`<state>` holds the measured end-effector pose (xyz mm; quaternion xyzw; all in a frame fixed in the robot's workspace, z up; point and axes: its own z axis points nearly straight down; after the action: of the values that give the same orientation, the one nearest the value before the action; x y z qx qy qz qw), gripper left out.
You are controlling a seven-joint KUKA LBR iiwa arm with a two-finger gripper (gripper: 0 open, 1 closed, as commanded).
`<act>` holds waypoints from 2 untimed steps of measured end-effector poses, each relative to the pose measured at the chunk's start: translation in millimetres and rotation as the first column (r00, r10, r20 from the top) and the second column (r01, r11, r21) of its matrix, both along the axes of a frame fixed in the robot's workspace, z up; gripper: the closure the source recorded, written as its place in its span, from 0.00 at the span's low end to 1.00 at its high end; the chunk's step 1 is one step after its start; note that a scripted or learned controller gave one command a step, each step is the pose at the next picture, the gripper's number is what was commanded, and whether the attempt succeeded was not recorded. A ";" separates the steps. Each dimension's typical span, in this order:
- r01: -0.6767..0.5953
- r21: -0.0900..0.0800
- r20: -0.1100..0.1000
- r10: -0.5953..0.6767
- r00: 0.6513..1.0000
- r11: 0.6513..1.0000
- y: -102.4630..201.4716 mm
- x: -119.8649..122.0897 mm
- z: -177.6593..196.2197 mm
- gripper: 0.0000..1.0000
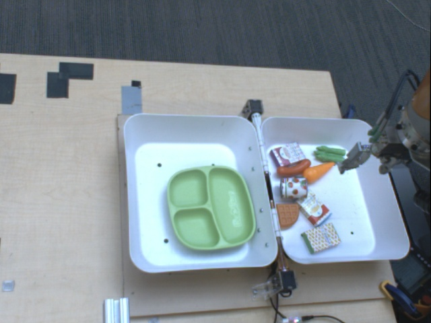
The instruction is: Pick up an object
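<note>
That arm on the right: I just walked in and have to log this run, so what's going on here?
A grey robot arm reaches in from the right, and its gripper hangs over the right bin near the green beans and the carrot. Nothing is between its fingers. The small toy foods lie bunched along that bin's left side, including a sausage, a can and a green box. The left bin holds a green divided plate. No object has been picked up yet.
</note>
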<state>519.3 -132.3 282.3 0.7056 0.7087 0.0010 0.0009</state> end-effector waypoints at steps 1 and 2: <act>0.003 0.000 -0.002 -0.003 1.000 1.000 -51.8 -32.9 -123.1 0.00; 0.001 -0.001 0.007 -0.001 1.000 1.000 -19.2 -29.4 -193.0 0.00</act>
<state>489.9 -151.5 89.3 0.7060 0.7082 0.0030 0.0040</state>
